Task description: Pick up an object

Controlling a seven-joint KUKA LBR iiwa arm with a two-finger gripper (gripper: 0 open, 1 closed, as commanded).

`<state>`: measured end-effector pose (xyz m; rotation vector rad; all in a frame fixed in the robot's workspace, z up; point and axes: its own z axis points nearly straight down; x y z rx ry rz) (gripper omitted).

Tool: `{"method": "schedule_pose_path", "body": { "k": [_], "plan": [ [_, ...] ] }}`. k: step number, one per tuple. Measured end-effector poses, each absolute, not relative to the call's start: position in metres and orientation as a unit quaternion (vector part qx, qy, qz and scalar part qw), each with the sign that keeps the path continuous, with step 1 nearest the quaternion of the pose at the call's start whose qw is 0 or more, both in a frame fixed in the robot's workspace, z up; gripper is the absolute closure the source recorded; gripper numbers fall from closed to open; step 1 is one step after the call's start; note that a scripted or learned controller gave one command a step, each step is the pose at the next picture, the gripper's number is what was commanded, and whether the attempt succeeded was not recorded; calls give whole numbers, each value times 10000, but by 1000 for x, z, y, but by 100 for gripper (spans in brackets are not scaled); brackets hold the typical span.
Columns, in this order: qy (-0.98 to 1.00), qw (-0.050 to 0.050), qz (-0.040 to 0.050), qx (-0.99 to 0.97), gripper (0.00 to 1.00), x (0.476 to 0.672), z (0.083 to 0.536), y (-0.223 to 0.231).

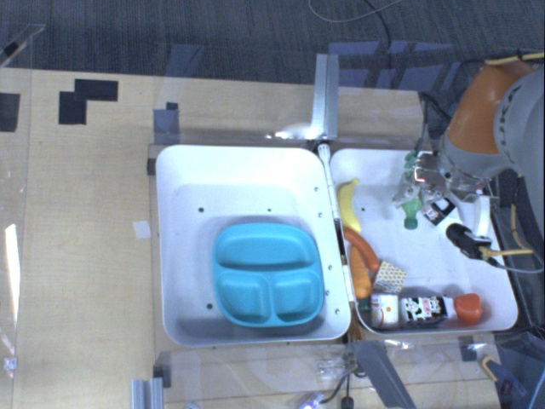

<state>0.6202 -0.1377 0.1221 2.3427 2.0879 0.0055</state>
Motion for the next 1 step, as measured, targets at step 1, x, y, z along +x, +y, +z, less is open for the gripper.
{"method": "schedule_pose_path", "body": {
  "k": [1],
  "plan": [
    [7017,35,21,7124,100,635,124,-173]
  ]
}}
